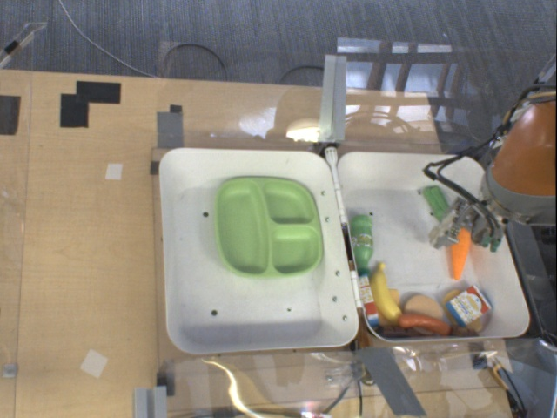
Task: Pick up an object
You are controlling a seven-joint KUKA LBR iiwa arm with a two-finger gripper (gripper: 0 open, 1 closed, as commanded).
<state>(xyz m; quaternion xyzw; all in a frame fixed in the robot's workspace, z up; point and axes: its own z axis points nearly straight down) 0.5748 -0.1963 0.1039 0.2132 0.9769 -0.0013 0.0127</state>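
Left bin (187,320): green divided plate (267,226) at center. Right bin (513,307): green bottle (361,244) at 9 o'clock, banana (385,294), sausage (424,324), small carton (466,307) along 6 o'clock, carrot (459,252) toward 3 o'clock. Gripper (466,226) sits over the carrot's top end; grip state: cannot tell. Wooden bench (78,259), grey carpet (218,16) at 12.

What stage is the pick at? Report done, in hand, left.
Done: the arm has reached into the right bin, with the gripper low over the carrot. In hand: nothing visibly lifted; the carrot lies on the bin floor. Left: the grasp and lift. The banana and bottle lie untouched.
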